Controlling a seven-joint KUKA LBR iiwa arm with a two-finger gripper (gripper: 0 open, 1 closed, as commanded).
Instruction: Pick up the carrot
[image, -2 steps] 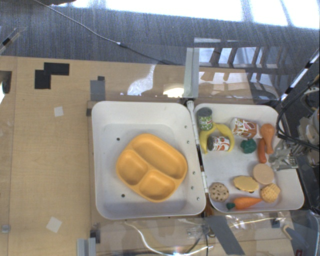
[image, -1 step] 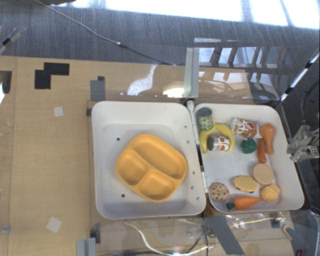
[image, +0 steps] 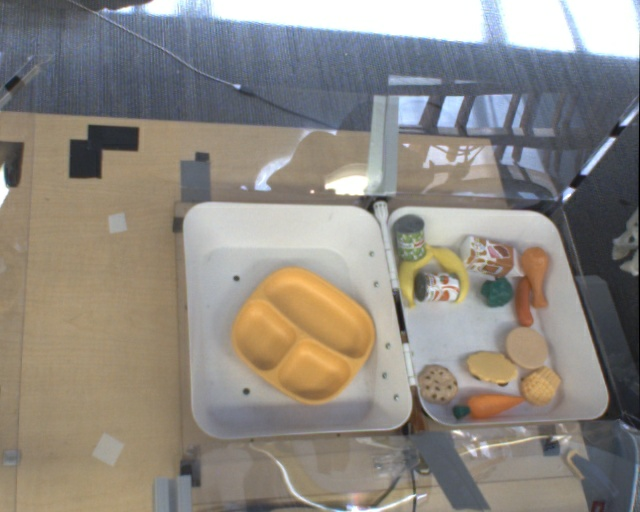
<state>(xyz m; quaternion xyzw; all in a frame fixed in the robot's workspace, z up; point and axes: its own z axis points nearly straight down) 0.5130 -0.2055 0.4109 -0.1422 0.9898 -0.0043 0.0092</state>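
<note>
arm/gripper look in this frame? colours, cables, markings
Little to go on. A small pale grey-white shape sits at the view's right edge, beyond the right bin. It may be part of the arm, but it is too small and cut off to tell. Colour bands, cables and markings cannot be judged from this frame.

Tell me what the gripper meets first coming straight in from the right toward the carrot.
Probably the yellow waffle piece beside the carrot's tip, after crossing the right bin's rim. Height is unclear, so a higher line may be free.
</note>
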